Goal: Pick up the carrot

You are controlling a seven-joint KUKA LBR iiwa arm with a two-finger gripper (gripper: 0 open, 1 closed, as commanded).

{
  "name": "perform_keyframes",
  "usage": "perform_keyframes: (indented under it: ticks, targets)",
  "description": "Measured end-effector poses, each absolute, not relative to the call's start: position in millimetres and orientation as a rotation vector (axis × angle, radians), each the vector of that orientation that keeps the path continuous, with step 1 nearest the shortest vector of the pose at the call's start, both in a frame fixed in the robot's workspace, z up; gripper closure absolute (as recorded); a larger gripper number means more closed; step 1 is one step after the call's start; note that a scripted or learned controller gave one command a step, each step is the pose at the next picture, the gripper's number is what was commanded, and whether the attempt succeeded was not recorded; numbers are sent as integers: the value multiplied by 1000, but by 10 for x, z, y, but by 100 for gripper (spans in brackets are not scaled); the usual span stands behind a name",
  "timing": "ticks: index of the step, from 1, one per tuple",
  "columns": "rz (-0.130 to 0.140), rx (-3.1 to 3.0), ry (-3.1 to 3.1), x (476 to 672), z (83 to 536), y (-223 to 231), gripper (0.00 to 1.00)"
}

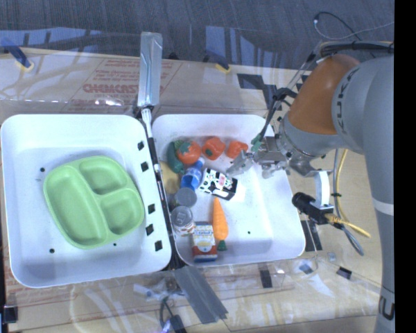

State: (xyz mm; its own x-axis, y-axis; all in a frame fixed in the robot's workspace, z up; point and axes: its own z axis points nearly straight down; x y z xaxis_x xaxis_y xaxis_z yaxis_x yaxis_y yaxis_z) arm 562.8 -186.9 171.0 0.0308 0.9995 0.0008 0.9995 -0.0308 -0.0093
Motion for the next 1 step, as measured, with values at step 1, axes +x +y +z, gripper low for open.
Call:
perform_keyframes:
  ticks: [1]
  targets:
    - [3, -2011, -2407, 5263, 927, -1726, 0]
